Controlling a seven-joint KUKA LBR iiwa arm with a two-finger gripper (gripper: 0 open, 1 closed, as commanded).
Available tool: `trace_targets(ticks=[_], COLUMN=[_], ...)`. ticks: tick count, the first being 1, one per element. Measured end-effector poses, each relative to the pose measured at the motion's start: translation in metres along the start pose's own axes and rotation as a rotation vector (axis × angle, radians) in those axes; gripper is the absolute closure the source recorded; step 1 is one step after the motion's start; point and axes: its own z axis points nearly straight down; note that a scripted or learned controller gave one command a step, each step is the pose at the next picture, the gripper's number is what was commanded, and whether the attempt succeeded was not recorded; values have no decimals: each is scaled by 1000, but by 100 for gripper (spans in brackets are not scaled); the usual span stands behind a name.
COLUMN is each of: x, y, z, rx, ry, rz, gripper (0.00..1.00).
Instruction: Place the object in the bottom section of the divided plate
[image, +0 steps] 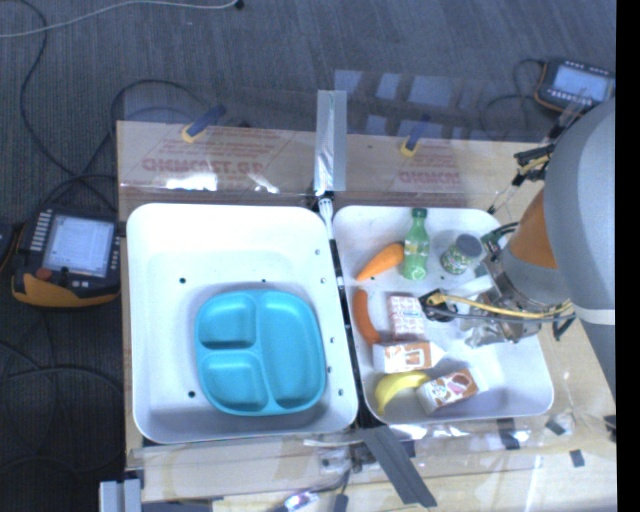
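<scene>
One fixed camera up high, looking down at a slant on the whole bench. Both bins sit in frame: the left bin (140, 300) with the blue plate (260, 350), the right bin (535, 385) under the arm (585, 220), which comes in from the right edge.

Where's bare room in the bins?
Left bin: free floor all around the plate, widest above it; plate sections bare. Right bin: crowded with bottle, carrot, can, boxes, banana; arm over its right side.
</scene>
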Motion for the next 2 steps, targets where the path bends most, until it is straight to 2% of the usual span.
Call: trace_targets(ticks=[1,2], x=[-59,-59], y=[40,43], z=[-70,-203], rx=[1,0], ry=[1,2], rz=[-38,0], gripper=[100,100])
